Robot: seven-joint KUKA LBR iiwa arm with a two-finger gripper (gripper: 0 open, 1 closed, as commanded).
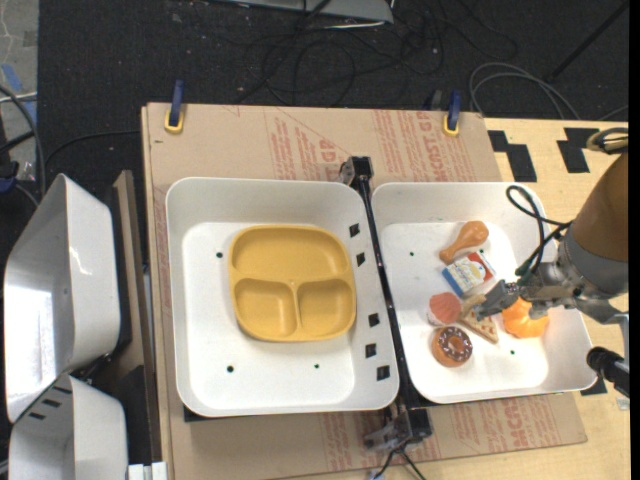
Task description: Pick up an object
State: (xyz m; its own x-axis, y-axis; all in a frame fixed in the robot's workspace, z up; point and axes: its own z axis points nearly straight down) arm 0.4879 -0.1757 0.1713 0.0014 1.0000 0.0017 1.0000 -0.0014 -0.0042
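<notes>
The jaws (pixel 497 300) hang low in the right bin (pixel 560 373), beside the orange object (pixel 524 321) and touching the pizza wedge (pixel 482 324); whether they stand wide or narrow, I cannot tell. Bare floor lies toward the bin's near edge.

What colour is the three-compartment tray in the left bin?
Mustard yellow all over: the plastic divided tray shows clearly in the camera view.

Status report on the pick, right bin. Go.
Pincer low in right bin, nothing seen held. Tips at pizza slice, orange fruit beside. Donut, drumstick, carton crowd close.
</notes>
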